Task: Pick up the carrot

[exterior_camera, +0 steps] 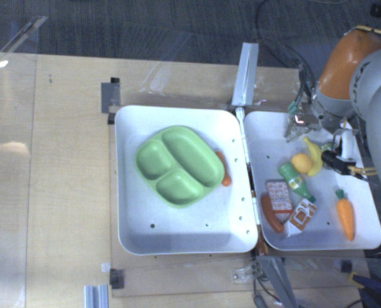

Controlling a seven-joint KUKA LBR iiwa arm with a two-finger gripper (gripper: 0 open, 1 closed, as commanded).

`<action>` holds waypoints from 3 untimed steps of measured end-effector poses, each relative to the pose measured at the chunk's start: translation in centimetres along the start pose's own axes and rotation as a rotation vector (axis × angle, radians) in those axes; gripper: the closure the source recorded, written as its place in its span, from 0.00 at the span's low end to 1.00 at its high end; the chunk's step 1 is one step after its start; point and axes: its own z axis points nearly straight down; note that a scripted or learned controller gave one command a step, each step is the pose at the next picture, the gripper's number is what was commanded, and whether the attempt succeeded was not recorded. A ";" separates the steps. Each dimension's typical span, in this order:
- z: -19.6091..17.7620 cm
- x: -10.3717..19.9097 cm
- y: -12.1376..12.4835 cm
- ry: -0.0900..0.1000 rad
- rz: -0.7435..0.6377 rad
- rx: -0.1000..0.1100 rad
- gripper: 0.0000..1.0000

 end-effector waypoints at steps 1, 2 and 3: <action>-0.9 0.2 0.2 -0.001 -0.007 -0.003 1.00; -1.8 0.3 0.4 -0.002 -0.013 -0.006 1.00; 1.0 -1.5 -0.3 0.003 0.129 0.005 1.00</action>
